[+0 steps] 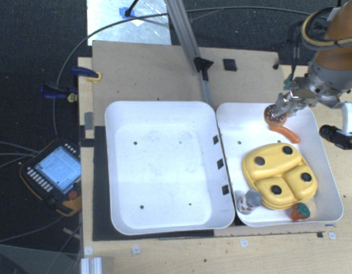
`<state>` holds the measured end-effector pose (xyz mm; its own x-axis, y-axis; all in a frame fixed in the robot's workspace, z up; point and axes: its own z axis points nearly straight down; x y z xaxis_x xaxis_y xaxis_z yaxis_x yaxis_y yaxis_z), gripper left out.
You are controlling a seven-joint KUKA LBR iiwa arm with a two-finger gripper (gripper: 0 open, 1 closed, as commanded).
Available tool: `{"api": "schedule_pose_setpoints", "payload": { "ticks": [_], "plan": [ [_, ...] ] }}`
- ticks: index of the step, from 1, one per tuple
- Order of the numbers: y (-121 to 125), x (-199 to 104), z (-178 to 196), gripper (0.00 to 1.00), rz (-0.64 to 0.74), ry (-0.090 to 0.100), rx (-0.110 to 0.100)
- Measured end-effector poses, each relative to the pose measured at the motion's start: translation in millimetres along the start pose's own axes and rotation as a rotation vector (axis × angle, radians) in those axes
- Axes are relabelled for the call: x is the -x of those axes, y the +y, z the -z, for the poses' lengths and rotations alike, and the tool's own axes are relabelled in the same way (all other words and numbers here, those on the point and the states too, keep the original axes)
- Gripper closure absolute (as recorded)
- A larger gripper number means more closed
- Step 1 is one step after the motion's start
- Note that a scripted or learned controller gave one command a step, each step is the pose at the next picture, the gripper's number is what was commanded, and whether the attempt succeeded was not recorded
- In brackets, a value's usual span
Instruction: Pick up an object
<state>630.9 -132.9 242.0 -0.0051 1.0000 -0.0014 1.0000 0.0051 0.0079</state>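
My gripper (278, 112) hangs over the far edge of the right bin (330, 170), reaching in from the right. A small brown round object (272, 115) sits right at its tip, touching or nearly touching it. Just below lies an orange sausage-shaped piece (286, 133). A large yellow lumpy object with black dots (279, 174) fills the middle of that bin. A small grey and white object (249, 201) lies near the bin's front left corner. A red and green object (300, 211) rests at the front edge.
The left bin (116, 170) stands beside the right one, joined by black clips (220, 163). A grey pole (184, 30) slants across the back of the bench. A teach pendant (53, 173) lies off the bench at the left.
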Motion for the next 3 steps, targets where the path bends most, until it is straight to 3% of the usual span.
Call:
{"api": "schedule_pose_setpoints", "payload": {
  "ticks": [1, 3],
  "plan": [
    [1.5, -0.2, 24.6, 1.00, 0.000, 0.001, -0.003],
    [25.2, -105.4, 1.2, 1.00, 0.005, 0.002, -0.005]
  ]
}}
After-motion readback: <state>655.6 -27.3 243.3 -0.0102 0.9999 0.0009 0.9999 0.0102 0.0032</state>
